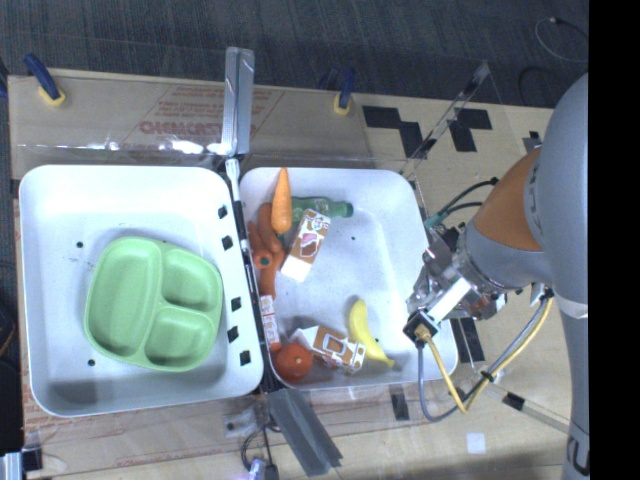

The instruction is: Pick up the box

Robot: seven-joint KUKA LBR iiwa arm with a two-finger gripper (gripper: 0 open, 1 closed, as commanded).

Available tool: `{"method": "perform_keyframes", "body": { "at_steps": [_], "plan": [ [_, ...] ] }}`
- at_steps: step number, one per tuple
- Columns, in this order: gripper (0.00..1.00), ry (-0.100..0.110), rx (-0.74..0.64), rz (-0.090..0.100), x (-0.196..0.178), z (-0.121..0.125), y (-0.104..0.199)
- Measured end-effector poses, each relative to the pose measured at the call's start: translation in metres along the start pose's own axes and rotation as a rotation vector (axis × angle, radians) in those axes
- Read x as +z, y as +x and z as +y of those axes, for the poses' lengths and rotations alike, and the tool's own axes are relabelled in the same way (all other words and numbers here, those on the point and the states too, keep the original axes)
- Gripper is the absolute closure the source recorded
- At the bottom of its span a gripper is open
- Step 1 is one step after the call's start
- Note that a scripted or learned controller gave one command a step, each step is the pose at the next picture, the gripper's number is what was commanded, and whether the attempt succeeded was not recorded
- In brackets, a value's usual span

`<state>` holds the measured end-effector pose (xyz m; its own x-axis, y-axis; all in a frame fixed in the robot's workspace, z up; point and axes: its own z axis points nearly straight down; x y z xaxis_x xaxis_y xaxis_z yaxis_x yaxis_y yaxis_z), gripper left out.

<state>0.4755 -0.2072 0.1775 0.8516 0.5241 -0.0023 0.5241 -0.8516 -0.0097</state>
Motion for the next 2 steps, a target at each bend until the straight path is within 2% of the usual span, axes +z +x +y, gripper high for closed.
{"method": "perform_keyframes", "body": {
  "at_steps": [1, 2],
  "plan": [
    [1.00, -0.004, 0.307, 0.001, -0.0074, 0.0026, -0.0008],
    [1.00, -0.006, 0.342, 0.001, -0.0103, 0.0027, -0.0007]
  ]
}}
